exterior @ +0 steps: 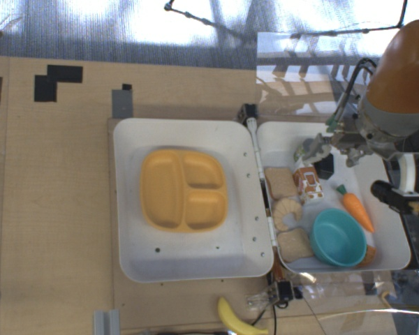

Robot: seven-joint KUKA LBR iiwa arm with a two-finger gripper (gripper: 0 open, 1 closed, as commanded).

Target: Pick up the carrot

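The carrot [356,209] is orange with a small green top and lies in the right bin [394,252], slanting toward the front right, just right of a teal bowl [339,237]. My gripper [320,153] hangs over the back of that bin, up and to the left of the carrot and apart from it. A dark finger [325,165] points down near a small carton. Nothing shows between the fingers.
The left bin [126,187] holds a yellow divided plate [184,190]. In the right bin, bread slices [280,182], a round cracker [288,211] and a brown-and-white carton [308,182] crowd the left side. A banana [236,319] lies on the bench in front of the bins.
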